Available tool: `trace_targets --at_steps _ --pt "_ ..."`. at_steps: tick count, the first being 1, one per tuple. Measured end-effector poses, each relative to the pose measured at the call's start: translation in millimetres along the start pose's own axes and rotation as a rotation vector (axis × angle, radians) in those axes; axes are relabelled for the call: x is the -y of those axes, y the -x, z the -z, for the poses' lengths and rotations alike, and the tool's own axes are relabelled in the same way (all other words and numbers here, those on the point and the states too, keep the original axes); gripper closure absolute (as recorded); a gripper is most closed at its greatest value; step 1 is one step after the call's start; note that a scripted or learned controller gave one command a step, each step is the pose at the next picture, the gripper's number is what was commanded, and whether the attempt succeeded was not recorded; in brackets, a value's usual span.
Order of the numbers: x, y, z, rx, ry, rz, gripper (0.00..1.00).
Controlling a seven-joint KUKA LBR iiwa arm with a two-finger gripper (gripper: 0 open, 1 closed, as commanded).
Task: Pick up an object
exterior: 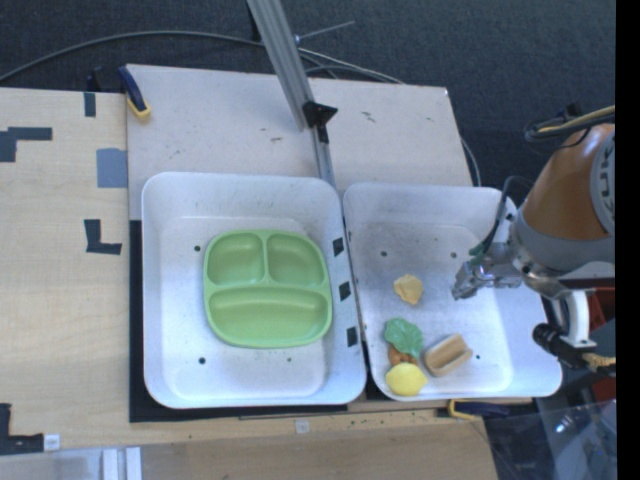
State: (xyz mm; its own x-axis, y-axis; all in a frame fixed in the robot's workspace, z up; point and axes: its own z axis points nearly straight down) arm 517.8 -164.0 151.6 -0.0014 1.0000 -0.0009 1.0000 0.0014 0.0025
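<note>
The right bin holds a small yellow chunk, a green leafy piece over an orange bit, a yellow lemon and a tan bread-like block. My gripper hangs low over the right side of that bin, to the right of the yellow chunk and above the tan block. Nothing shows between its fingers. The grey arm with its orange band reaches in from the right.
The left bin carries a green divided plate. A grey pole slants down to the divide between the bins. A blue and yellow clamp sits at the bench's far left corner.
</note>
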Motion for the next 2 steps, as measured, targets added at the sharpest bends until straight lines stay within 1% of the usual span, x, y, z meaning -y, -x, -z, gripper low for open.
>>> trace_targets --at_steps 1,2 --pt "9.0 2.2 53.4 0.0 0.001 0.0 1.0" --pt "9.2 2.0 48.9 0.0 -0.004 0.0 1.0"
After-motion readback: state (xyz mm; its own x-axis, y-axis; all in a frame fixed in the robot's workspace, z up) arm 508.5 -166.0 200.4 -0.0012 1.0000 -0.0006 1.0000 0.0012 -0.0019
